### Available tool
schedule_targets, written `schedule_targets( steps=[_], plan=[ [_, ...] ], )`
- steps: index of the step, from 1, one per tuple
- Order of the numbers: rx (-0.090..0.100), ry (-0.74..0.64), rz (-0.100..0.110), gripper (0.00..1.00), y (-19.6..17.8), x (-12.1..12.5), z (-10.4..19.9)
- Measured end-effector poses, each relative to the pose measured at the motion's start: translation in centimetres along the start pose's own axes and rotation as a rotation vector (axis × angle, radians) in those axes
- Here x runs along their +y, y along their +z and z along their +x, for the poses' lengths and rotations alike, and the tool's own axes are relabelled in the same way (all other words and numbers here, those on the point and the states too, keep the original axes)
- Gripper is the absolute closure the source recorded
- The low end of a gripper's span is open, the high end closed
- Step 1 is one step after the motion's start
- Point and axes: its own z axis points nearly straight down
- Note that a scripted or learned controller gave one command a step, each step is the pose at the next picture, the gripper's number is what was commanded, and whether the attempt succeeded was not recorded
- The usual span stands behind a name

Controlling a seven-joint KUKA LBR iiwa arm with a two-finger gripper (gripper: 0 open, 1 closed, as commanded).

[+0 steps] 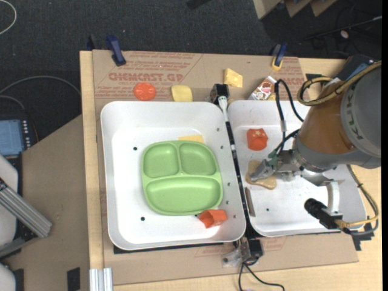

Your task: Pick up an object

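Observation:
My gripper (259,173) reaches in from the right and hangs low over the left part of the right bin (315,223). A tan, flat piece (267,183) lies right under its tip, touching or nearly touching it. A red block (257,139) sits further back in the same bin. In the left bin (121,162) lies a green divided plate (180,177), with an orange-red block (212,217) at its front right and a pale yellow piece (191,139) behind it.
On the cardboard behind the bins lie an orange disc (144,91), a yellow block (181,93), a yellow wedge (233,77) and a small printed packet (263,90). Black cables (285,111) loop over the right bin. The arm's grey body (339,132) covers that bin's right side.

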Motion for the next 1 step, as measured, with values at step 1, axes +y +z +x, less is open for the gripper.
schedule_targets(
  steps=[1],
  plan=[
    [-0.004,-0.003,-0.007,0.00,-8.02,6.35,-3.90]
  ],
)
